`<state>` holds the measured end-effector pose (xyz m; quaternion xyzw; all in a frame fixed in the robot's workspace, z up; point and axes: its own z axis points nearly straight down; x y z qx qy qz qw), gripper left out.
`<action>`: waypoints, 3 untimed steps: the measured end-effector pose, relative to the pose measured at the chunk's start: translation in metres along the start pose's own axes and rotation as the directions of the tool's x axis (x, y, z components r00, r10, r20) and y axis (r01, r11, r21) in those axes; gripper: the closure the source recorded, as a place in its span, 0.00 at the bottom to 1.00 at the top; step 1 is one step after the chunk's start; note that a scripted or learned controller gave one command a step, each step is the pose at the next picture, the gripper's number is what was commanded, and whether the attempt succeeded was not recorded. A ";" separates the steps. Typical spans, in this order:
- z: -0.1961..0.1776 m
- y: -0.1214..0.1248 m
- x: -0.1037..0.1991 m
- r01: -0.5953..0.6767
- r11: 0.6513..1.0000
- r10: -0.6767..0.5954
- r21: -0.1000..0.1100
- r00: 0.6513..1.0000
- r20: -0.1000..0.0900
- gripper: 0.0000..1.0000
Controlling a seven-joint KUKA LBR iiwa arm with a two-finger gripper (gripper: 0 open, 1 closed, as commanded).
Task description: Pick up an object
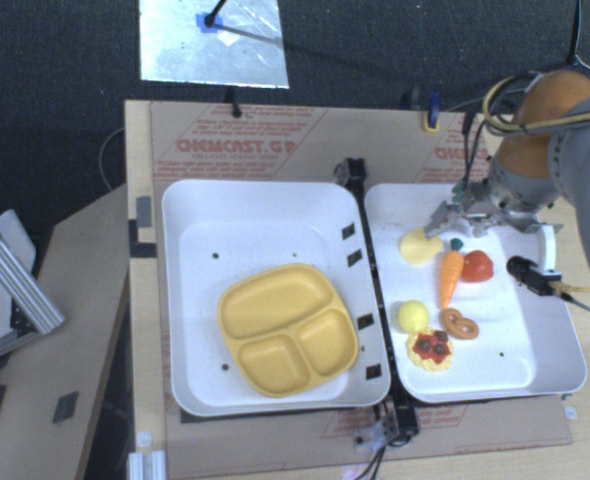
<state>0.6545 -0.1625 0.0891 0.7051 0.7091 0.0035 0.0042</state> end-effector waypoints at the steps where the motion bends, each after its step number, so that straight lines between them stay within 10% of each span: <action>1: -0.013 0.002 0.000 0.004 1.000 -0.004 -0.005 1.000 0.002 1.00; 3: -0.108 0.004 0.001 0.002 1.000 -0.002 0.004 1.000 0.000 1.00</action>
